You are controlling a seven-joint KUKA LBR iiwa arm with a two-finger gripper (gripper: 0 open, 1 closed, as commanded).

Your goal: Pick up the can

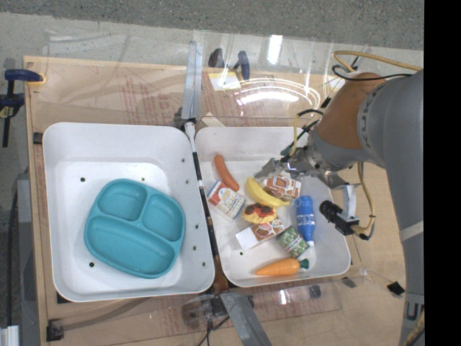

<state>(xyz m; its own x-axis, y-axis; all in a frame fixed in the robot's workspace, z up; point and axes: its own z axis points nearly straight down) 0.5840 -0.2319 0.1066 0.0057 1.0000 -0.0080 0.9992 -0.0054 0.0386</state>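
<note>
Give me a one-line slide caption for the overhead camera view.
KUKA arm's hand hovers over toy groceries in the right bin, near the green can; a teal divided plate sits in the left bin.

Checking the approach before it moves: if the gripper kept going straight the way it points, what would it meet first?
Probably the round brown-and-white item directly under the gripper, beside the banana. Depth is unclear from this slanted view.
</note>
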